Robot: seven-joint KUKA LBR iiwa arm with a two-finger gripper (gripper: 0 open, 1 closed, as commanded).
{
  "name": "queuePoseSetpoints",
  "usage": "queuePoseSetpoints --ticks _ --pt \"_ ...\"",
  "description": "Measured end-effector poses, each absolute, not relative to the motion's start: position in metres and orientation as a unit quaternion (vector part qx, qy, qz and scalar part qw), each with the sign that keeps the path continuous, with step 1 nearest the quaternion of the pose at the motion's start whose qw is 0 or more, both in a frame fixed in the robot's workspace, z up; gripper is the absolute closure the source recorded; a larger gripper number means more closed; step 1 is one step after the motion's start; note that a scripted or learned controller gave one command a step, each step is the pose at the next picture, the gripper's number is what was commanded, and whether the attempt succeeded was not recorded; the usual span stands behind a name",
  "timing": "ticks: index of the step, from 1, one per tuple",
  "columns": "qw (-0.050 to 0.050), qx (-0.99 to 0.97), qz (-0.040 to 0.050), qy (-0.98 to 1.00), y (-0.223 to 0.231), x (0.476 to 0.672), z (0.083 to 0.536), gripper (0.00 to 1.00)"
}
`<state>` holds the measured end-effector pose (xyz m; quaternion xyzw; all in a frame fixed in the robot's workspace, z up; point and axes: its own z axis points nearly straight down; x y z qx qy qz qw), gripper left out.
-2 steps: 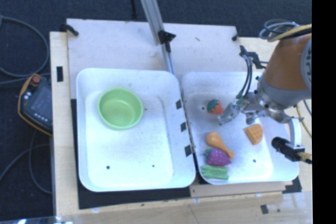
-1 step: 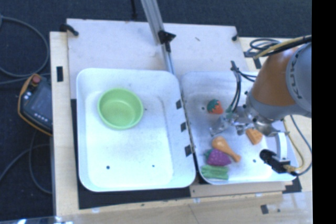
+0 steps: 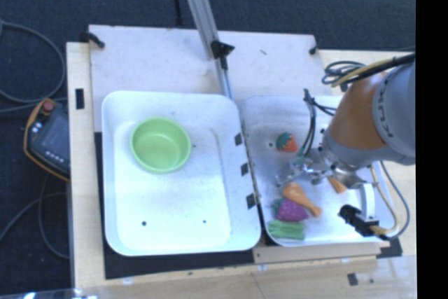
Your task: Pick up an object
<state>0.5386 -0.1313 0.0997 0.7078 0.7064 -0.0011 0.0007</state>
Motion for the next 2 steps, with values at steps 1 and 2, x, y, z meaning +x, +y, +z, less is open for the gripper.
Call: queuePoseSetpoints --ticks 1,2 --pt "0.002 0.71 0.0015 0.704 -0.132 0.54 0.112 1.0" --pt "0.003 0.709 0.0019 0.705 -0.144 0.543 0.168 1.0"
